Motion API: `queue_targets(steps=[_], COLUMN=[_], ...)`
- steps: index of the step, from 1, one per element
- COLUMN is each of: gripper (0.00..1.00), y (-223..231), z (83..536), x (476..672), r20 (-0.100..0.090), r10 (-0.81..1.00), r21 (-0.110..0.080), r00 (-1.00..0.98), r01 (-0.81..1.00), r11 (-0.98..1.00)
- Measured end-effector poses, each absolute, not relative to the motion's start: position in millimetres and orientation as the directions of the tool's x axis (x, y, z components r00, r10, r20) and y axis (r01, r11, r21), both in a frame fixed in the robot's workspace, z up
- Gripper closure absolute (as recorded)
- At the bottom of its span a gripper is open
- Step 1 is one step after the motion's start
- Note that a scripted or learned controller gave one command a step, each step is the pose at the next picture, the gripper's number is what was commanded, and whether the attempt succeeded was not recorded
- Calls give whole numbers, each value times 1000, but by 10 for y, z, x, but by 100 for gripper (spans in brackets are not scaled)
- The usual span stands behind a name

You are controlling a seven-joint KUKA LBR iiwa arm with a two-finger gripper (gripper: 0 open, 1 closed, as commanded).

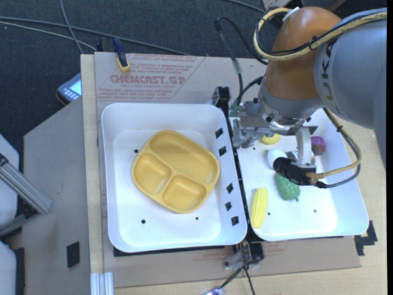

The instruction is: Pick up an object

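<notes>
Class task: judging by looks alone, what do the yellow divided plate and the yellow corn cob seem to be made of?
The yellow three-compartment plate in the left white bin looks like moulded plastic: uniform colour, smooth rounded ridges, soft matte sheen. The small yellow corn cob in the right white bin is probably a plastic or rubber toy: even colour, regular ridged rows. Neither can be confirmed by sight.

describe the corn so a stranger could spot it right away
Look at the right bin of the two white ones. Along its left wall, near the front edge, lies the corn: a small yellow cob, lengthwise. The green toy beside it is rounder and lumpy; the corn is slim and ridged.
</notes>
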State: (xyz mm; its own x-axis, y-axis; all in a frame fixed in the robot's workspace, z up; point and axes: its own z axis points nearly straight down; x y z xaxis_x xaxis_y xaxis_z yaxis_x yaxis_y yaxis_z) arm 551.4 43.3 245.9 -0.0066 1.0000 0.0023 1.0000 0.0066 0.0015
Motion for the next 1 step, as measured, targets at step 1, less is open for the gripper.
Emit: queue_targets(steps=[1], gripper=[100], y=[840], z=[2379], x=[5743], r20=[2], r10=[1000], r21=[1], r00=[-5], r01=[1000], r11=[5])
